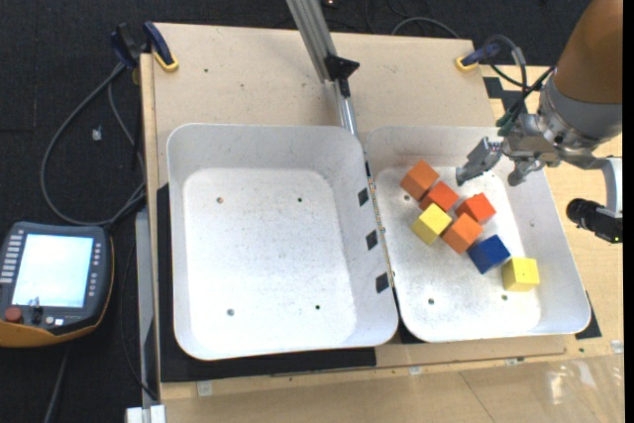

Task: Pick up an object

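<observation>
Over the right bin (pixel 555 243), the pincer (pixel 500 163) is hovering with its fingers spread and nothing between them, just above the upper edge of the cluster of blocks. Below it, orange blocks (pixel 420 180), a yellow block (pixel 431 224) and a blue block (pixel 488 253) are lying bunched together, while another yellow block (pixel 521 273) is sitting slightly apart. Beside it, the left bin (pixel 188 213) is resting on the tabletop (pixel 248 74).

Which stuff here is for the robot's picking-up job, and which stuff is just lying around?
For the job:
- gripper, fingers open, above the right bin
- orange blocks, red block, yellow blocks, blue block in that bin

Just lying about:
- left bin
- handheld control pad
- clamps
- cables
</observation>
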You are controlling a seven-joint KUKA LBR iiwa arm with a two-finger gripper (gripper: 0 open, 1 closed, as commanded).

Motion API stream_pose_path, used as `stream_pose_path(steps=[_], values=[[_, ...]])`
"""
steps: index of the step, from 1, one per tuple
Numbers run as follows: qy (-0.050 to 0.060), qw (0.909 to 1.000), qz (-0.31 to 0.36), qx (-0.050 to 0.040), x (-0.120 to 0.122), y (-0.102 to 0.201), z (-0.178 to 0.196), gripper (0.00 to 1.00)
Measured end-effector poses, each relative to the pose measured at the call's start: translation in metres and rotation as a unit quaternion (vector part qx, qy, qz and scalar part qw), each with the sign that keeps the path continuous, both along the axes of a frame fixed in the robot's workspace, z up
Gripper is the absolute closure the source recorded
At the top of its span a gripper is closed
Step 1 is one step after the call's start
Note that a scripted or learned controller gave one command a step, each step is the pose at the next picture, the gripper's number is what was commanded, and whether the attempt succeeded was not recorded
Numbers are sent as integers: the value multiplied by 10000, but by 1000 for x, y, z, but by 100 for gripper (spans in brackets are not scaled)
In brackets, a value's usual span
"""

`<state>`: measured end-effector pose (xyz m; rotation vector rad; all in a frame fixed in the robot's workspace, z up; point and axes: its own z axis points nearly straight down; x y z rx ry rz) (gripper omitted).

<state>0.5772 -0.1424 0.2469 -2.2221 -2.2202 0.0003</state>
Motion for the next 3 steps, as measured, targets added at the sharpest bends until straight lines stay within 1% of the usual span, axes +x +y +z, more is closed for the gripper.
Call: stream_pose_path(steps=[1, 2, 3], values=[[14, 10000, -9, -5, 40, -41, -106, 0], [-125, 9999, 18, -40, 17, -24, -128, 0], [-147, 9999, 2, -37, 17, -24, -118, 100]])
